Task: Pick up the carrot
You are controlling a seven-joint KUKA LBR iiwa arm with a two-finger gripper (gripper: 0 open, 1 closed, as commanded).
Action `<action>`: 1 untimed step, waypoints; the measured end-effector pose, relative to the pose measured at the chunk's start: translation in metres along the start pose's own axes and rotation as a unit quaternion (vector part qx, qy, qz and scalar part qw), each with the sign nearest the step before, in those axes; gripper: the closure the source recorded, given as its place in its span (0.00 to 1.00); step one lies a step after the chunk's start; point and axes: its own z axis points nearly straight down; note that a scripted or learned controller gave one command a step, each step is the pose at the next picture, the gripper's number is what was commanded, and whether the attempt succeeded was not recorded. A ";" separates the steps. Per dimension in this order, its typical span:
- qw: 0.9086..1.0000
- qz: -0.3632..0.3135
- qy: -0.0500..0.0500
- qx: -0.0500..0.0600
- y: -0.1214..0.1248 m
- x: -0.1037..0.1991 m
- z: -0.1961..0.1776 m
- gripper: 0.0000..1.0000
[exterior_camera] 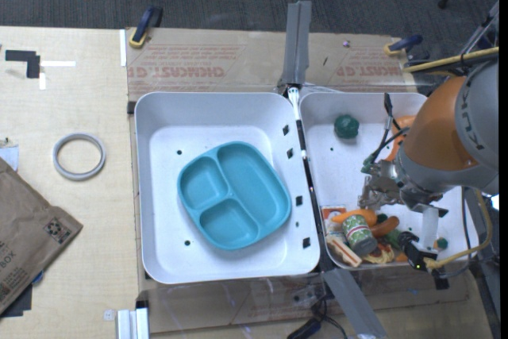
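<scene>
The carrot [384, 225] lies in the right bin [317, 163] near its lower edge, among a heap of play food beside a small can [359, 232]. The pincer [379, 188] hangs just above it, at about twelve o'clock from the carrot. How wide its grip stands cannot be told.

Left bin [159, 194] holds a blue divided plate [232, 194]. The arm [444, 139] hangs over the right bin [317, 147] (carrot [349, 216] among clutter).
</scene>
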 end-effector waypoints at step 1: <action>0.994 0.110 0.000 0.001 -0.009 -0.050 0.009 1.00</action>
